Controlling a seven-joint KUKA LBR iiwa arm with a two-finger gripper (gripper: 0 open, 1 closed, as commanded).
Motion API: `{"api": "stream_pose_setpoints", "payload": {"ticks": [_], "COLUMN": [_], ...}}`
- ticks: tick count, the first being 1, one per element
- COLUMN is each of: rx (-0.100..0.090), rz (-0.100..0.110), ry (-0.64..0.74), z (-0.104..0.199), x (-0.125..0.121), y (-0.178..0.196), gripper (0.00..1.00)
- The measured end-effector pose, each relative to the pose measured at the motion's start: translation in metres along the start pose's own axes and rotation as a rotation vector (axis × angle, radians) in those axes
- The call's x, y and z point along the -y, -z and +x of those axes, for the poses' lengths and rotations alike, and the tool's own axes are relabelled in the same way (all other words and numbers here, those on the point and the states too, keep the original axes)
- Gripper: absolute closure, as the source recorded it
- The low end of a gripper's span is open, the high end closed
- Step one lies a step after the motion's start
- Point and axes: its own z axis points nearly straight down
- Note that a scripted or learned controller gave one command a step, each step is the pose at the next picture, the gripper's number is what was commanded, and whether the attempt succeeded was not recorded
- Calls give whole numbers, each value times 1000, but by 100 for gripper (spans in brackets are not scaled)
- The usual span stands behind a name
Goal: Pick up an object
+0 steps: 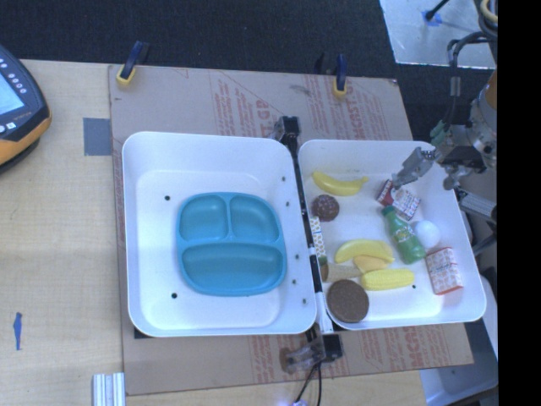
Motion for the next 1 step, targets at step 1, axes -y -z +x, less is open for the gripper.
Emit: {"api": "stream_pose_setpoints", "payload": {"ticks": [1], "rx": [-1], "rz": [10], "ry": [0], "z": [-5], "x": [-25], "y": [-123], "gripper": [0]}}
